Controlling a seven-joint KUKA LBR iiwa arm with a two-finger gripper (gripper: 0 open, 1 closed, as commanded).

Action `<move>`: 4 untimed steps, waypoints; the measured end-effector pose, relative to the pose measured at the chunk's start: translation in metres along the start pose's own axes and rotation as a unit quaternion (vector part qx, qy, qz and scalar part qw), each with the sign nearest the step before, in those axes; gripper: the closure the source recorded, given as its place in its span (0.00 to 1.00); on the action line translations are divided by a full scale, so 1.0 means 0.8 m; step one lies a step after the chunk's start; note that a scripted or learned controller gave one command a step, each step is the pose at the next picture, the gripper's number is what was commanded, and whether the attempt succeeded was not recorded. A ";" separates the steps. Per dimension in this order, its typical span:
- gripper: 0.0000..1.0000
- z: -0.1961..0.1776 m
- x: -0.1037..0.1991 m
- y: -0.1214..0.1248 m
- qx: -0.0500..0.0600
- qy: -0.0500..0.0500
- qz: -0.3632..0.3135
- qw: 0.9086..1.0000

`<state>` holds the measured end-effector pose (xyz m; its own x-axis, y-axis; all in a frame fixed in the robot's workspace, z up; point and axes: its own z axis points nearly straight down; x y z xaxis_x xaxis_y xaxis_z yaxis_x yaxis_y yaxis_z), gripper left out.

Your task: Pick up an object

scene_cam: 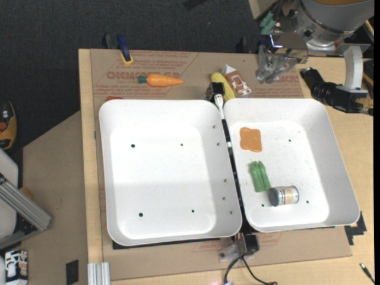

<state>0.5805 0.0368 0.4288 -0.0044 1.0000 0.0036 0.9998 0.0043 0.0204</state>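
On the bench the right bin [332,153] holds a can [284,195], green pod [259,176] & orange patch [250,139], w/ the gripper [274,69] up past the far rim, can't tell its grip; the can may roll off a poor pinch.

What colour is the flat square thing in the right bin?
Orange; the flat square piece shows clearly in the camera view, near the right bin's far end.

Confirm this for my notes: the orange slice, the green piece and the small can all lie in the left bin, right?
Not quite. The camera view shows the orange slice, the green piece and the small can all in the right bin, not the left one.
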 end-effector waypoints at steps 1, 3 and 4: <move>1.00 -0.145 0.105 -0.085 0.003 0.002 -0.003 1.000; 1.00 -0.148 0.100 -0.082 0.007 -0.002 0.001 1.000; 0.00 -0.148 0.100 -0.082 0.008 -0.002 0.002 1.000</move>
<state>0.5120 0.1161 0.5458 -0.0013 1.0000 0.0000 1.0000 0.0013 0.0039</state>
